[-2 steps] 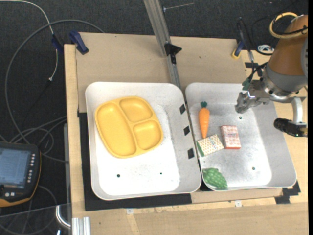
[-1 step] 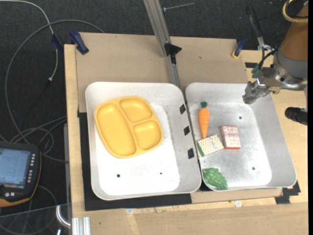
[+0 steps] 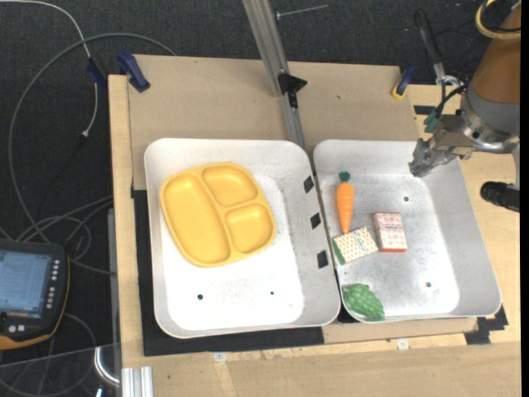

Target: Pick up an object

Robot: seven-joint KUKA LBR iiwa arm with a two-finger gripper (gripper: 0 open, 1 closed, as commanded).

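A carrot (image 3: pixel 345 206) lies in the right bin (image 3: pixel 446 292), near its left wall, green top pointing to the far side and orange tip toward the near side. Just below its tip sits a small pale box (image 3: pixel 356 244), tilted, with a green edge at its left end. Just to the right of that is a reddish box (image 3: pixel 389 231), lying flat and close to the pale one (whether the two touch is hard to tell). Further toward the near rim, a green leafy item (image 3: pixel 363 301) rests against the bin's front left corner. The claw (image 3: pixel 421 165) hangs over the far right part of this bin, well apart from all four objects, with nothing seen between its fingers; how far it is parted cannot be told from this angle. The grey wrist rises up to the right into the orange band of the arm (image 3: pixel 498 77). The left bin (image 3: pixel 235 300) holds a yellow tray (image 3: pixel 217 213) with three compartments, set slightly askew in the bin's far half. Both bins sit side by side on the desk (image 3: pixel 215 98), which has blue clamps at its far corners. A metal post (image 3: pixel 266 31) slants up from between the bins.
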